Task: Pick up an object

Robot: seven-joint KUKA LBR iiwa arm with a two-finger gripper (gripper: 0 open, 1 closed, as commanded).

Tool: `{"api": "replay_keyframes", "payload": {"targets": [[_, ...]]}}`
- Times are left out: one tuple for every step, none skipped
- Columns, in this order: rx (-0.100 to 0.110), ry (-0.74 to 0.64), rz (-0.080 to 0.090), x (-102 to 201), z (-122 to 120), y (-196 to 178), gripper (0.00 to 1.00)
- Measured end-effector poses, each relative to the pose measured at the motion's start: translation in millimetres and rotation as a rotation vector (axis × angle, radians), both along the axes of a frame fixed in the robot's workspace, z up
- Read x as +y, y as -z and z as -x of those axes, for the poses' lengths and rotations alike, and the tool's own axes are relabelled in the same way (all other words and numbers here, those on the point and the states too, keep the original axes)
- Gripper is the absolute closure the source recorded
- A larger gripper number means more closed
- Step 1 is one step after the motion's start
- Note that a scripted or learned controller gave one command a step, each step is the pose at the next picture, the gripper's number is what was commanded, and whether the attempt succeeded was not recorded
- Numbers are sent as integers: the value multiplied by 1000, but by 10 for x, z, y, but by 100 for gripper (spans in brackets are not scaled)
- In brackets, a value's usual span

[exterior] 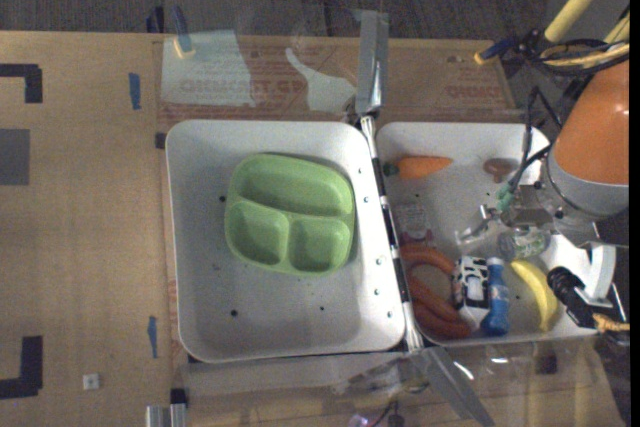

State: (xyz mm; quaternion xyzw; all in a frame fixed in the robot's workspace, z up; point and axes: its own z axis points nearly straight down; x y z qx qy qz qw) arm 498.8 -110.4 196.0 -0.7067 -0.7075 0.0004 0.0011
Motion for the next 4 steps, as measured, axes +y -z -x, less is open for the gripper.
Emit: {"api": "replay_keyframes", "payload": {"targets": [[-2, 2, 0, -6, -8, -98, 100], [-2, 1, 1, -6, -7, -98, 0], [-5, -113, 3, -414, 38, -1297, 0], [0, 94, 1, 415, 133, 121, 0]]}}
